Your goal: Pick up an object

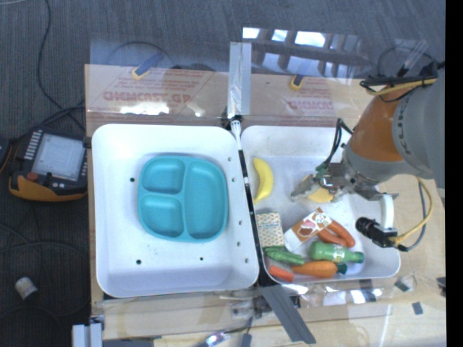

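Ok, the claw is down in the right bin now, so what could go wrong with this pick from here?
Risks, as far as one view shows:
1. The claw sits over a yellowish item that it mostly hides, so the grasp could miss or slip.
2. Toys crowd the front of the right bin: the carrot, the green bottle and the small carton lie close together, so a sweep could nudge them.

Red lettering runs along the cardboard sheet [155, 92] behind the left bin, seen upside down and too blurred to read. A second cardboard sheet [307, 103] carries similar unreadable red print.
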Motion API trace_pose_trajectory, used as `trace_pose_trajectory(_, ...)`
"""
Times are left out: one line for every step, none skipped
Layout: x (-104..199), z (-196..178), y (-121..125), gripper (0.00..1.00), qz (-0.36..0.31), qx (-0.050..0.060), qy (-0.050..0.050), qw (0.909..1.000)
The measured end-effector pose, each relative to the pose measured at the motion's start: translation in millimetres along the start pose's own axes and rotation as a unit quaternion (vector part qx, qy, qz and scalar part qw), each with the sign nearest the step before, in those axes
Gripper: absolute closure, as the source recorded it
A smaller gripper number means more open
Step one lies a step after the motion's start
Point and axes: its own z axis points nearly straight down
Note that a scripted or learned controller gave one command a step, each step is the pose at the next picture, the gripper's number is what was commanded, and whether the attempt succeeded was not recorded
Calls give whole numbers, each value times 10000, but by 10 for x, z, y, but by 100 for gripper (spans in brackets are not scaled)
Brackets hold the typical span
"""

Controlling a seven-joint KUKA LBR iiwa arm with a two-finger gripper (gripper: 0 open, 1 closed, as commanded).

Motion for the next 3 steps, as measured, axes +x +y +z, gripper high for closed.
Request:
trace_pose_trajectory(-79, 8, 370, 0, -697, 3, -8, 9976)
trace_pose_trajectory(-61, -77, 378, 100, -703, -8, 0, 9975)
trace_pose_trajectory(436, -1081, 855, 100, -712, 39, 8, 9975)
